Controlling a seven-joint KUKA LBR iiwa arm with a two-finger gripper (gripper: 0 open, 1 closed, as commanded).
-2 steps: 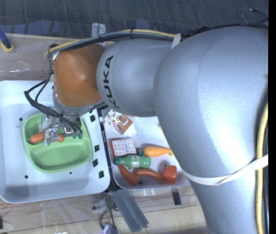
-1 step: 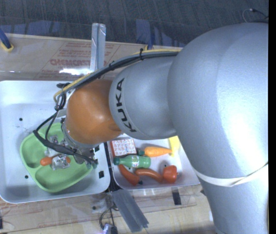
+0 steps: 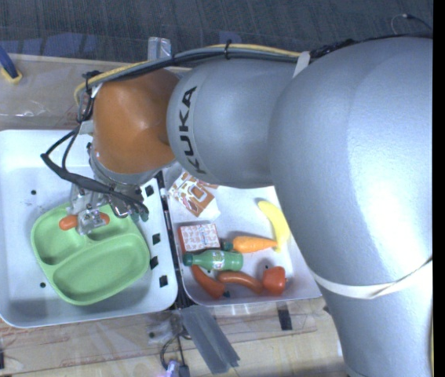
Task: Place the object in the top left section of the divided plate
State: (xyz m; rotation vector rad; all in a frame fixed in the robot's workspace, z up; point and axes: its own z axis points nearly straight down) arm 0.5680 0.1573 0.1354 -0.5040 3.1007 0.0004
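Gripper: the metal two-finger gripper [image 3: 90, 220] is low over the green plastic divided plate [image 3: 96, 269] in the left white bin [image 3: 10, 210].
Fingers: closed on the small orange carrot-like object [image 3: 68, 223].
Object: in the plate's top left section.
Right white bin [image 3: 304, 285]: holds a yellow banana [image 3: 275, 222] and a green bottle [image 3: 216, 261].

A wooden-topped bench [image 3: 34, 85] is seen carrying two shallow white bins side by side, the left bin [image 3: 10, 210] and the right bin [image 3: 304, 281] touching along their inner walls, while a small blue and yellow object [image 3: 4, 61] is left lying near the bench's far left corner.
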